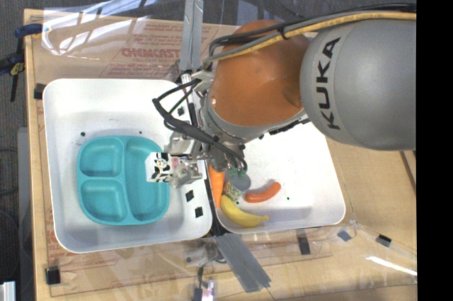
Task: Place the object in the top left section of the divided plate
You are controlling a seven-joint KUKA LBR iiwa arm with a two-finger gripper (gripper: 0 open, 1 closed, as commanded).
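A teal divided plate point(120, 180) lies in the left bin point(64, 108), with two small sections on its left and one long section on its right. My gripper point(177, 168) hangs over the plate's right rim, under the arm's orange wrist. A small black-and-white patterned object point(161, 166) sits right against the gripper's tip, above the top of the plate's long right section. The wrist and cables hide how the gripper meets it. The plate's top left section point(99, 158) is bare teal.
The right bin point(318, 172) holds an orange carrot point(216, 183), a yellow banana point(244, 213), a red sausage-like piece point(262, 192) and a small grey-green item point(238, 183). The arm's bulk covers much of that bin. The ridge between the bins runs just right of the plate.
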